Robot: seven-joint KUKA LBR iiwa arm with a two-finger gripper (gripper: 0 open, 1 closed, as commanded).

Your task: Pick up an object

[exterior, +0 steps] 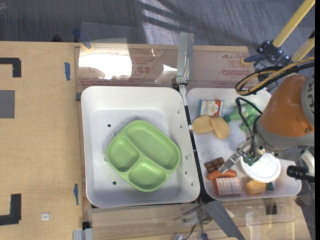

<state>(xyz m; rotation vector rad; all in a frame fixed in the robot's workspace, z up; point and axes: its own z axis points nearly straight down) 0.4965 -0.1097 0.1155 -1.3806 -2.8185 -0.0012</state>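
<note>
1. Camera view: I've got the gripper (234, 160) low in the right bin (295, 190), tilted toward the toy food.
2. Jaws look narrow and empty, I judge.
3. Orange carrot (220, 174) just below them, chocolate piece (214, 164) beside it, so either's reachable.

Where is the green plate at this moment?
The green plate lies in the left bin, near its middle, apart from the gripper over the right bin.

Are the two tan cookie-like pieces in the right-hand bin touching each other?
Touching. The camera view shows the round tan piece and the oval tan piece overlapping at their inner edges, with no white bin floor between them.
</note>
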